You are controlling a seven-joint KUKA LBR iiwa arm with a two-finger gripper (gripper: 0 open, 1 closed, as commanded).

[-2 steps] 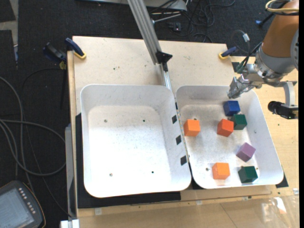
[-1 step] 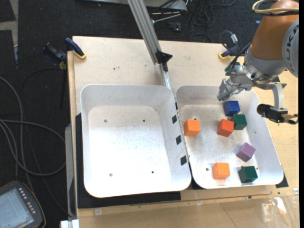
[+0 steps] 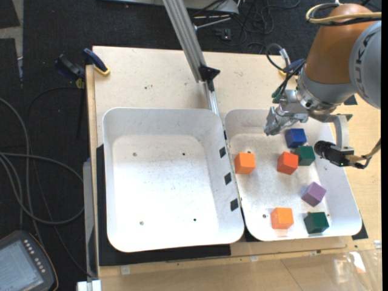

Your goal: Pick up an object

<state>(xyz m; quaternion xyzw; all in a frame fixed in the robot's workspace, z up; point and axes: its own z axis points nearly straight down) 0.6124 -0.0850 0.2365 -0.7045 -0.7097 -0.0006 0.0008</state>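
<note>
1. Nearest the bench's front edge, in the right bin [image 3: 348,220], an orange cube [image 3: 282,217] and a dark green cube [image 3: 316,222] sit near each other along the bin's front wall.
2. A little further back, a purple cube [image 3: 313,193] lies toward the right side of that bin, apart from the rest.
3. The left bin [image 3: 121,126] stands beside it, its white floor speckled with small dark marks.
4. Mid-bin on the right, another orange cube [image 3: 245,162] sits close to the wall shared by the two bins, well apart from a red-orange cube [image 3: 288,162] off to its right.
5. That red-orange cube touches a green cube [image 3: 305,155], and a blue cube [image 3: 296,137] sits just behind the pair.
6. The gripper [image 3: 274,126] hangs over the far part of the right bin, just left of the blue cube and behind the red-orange one; I cannot tell how it is set, and no cube shows in it.
7. The grey arm with its orange band [image 3: 333,41] reaches in from the right.
8. Farthest off, a slanted metal pole [image 3: 185,32] rises behind the bins.
</note>
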